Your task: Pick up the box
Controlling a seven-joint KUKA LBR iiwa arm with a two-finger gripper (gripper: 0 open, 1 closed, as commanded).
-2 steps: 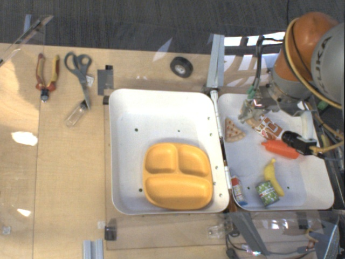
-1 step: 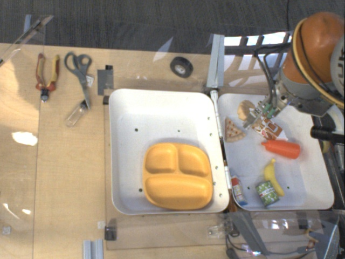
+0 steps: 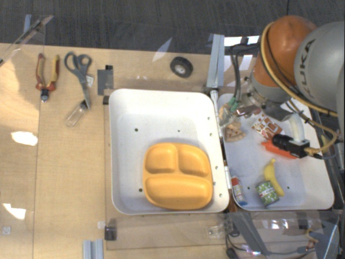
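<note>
We judge this the approach: the pincer (image 3: 237, 108) hangs over the right bin's (image 3: 308, 185) far corner — open or closed, we cannot tell. The green box (image 3: 267, 193) lies near the front rim, beside a banana (image 3: 274, 176); next, cross over and descend.

- you are looking at two white bins: the left bin (image 3: 126, 161) and the right bin (image 3: 312, 190).
- you are seeing one yellow divided tray (image 3: 178, 175).
- you are seeing one banana (image 3: 274, 177), one green box (image 3: 267, 193), one red patterned packet (image 3: 266, 126) and one small tube (image 3: 237, 190).
- you are also counting one pair of scissors (image 3: 82, 80), one pair of pliers (image 3: 45, 88) and one black tape roll (image 3: 176, 66).
</note>
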